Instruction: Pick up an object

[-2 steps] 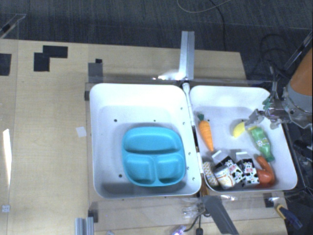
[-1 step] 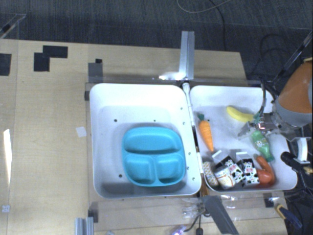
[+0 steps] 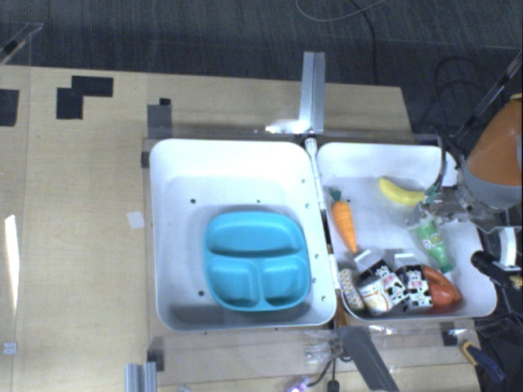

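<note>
A pale wooden worktop (image 3: 73, 243) stands on dark grey carpet, carrying two shallow white bins side by side, with a thin cable looping across the floor beyond them. The left bin (image 3: 176, 170) holds a single blue divided tray (image 3: 257, 260), three compartments facing up, lying flat toward the near side. The right bin (image 3: 368, 158), touching the left bin along a shared rim, holds the loose objects: an orange toy carrot (image 3: 346, 223) with a green top lies just beside that shared rim; a yellow banana (image 3: 400, 192) lies farther from the rim, toward the bin's far side; a green bottle-shaped item (image 3: 434, 243) lies beyond the banana, near the bin's right wall. Along the near wall of the right bin sit a cluster of small black-and-white patterned cartons (image 3: 396, 284), a round tan item (image 3: 353, 288) at the corner by the shared rim, and a red-orange piece (image 3: 445, 288) touching the cartons on their right. The grey arm with its orange band (image 3: 498, 149) reaches in over the right bin's right wall, and the tool (image 3: 437, 202) hangs just right of the banana and directly above the green item; whether its fingers are spread or closed cannot be told, and nothing is seen gripped between them
</note>
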Available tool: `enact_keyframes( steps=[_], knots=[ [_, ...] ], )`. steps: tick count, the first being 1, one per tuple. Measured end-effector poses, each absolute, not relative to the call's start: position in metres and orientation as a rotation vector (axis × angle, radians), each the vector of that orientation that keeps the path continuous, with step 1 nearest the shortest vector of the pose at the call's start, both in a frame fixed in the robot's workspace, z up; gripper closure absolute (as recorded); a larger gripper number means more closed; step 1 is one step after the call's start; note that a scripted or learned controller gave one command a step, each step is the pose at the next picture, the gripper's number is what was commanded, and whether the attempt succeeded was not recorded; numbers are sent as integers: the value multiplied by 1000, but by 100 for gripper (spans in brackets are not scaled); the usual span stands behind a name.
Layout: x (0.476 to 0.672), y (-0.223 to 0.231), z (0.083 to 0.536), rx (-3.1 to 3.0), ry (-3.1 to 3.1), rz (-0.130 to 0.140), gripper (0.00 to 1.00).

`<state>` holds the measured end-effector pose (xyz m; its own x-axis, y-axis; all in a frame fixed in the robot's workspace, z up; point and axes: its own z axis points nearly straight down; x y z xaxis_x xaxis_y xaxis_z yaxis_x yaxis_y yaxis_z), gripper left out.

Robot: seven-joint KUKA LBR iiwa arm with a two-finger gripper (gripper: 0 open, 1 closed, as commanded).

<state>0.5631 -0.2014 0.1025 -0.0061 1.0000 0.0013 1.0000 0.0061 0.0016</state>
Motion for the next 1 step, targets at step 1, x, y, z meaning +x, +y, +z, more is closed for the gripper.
enact_keyframes(
  steps=[1],
  knots=[
    [605, -107, 197, 2292, 2149, 1, 100]
  ],
)
